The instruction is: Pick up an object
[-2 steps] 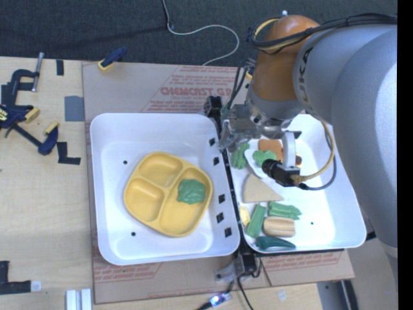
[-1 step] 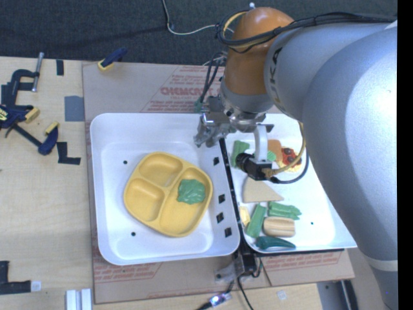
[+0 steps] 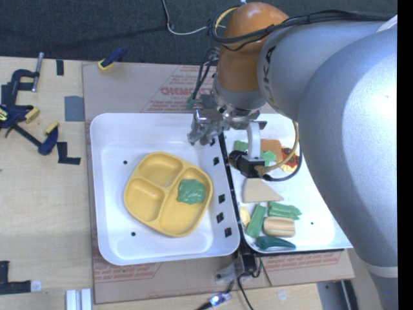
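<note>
White plastic bins sit side by side on the bench. In the right bin, nearest the camera, lies a dark green pepper-shaped piece, then a tan bread-roll shape touching a light green block, with a green ridged piece just above the roll. A cream wedge rests farther back, and beyond it a cluster of small toy items in orange, red and green, partly hidden by the arm's hardware.

In the left bin a yellow divided plate lies near the middle, tilted in the view. A green leafy piece sits in the plate's right compartment, touching its rim.

Farther back, the gripper hangs over the far right corner of the left bin, close to the divider between the bins. Its metal parts are dark and crowded together, so I cannot tell how far apart they stand or whether anything is between them. It is well apart from the plate and the leafy piece.

Above it rises the orange band of the grey arm, which covers much of the right bin's far side.

Blue clamps lie on the bench at far left.
</note>
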